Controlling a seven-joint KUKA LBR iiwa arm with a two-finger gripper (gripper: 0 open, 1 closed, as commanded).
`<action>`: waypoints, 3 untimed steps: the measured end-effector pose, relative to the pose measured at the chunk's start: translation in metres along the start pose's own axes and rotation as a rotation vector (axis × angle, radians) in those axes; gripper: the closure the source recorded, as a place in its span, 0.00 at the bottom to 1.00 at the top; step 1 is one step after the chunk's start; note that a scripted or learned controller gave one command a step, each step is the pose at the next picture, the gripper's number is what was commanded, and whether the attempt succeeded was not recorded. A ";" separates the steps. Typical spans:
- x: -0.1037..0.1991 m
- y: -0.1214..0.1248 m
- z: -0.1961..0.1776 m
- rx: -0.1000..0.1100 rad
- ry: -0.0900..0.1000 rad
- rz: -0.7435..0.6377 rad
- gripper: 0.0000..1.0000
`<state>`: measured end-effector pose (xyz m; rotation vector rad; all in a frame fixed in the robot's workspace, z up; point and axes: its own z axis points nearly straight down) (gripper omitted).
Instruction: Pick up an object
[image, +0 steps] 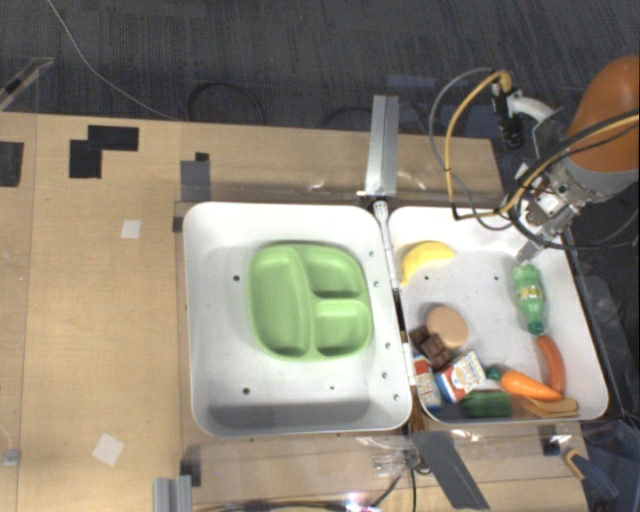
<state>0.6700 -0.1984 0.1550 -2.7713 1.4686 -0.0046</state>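
green bottle (529, 296) lies just below the gripper (527, 250).

My pale wooden desk (90, 330) looks matt, its grain faint, with flat black patches stuck on it. The two shallow white plastic bins (215, 400) are smooth with a soft sheen. In the left one, the light green compartment tray (305, 300) is matt plastic. Right of that tray, the clear green plastic bottle (529, 296) glistens, the orange plastic carrot (530, 384) shines, and the small printed carton (462, 376) looks like glossy paper. Between the bins a brushed metal rail (379, 150) gleams dully.
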 end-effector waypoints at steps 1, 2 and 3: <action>-0.007 -0.006 -0.069 0.002 0.006 -0.321 1.00; -0.027 0.044 -0.025 -0.003 0.001 -0.512 1.00; -0.024 0.045 0.015 -0.003 0.001 -0.780 1.00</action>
